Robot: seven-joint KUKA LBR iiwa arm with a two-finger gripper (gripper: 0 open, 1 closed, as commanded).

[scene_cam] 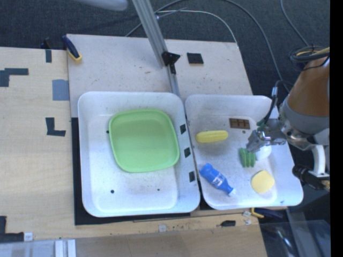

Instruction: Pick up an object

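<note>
The arm enters from 3 o'clock and its gripper [258,142] hangs low in the right bin [214,105], just above and seemingly touching a small green object [246,158]. Whether it is spread or closed I cannot tell, since the wrist hides the tips, and nothing shows as held. This looks like the descent-and-grasp step, with the lift not yet done. The next move probably calls for closing squarely on the green piece and rising straight up. Other candidates lie in the same bin: a yellow banana-like piece [212,137] toward 9 o'clock of the gripper, a blue bottle [216,178] toward 7 o'clock, and a yellow round object [262,181] near 6 o'clock, close to the green one. A brown tile [239,123] lies toward 11 o'clock. The bin's 3 o'clock wall is near the wrist, so sideways room there is tight; open floor lies toward 12 o'clock. The left bin [91,143] holds 1 green plate [143,140].
</note>
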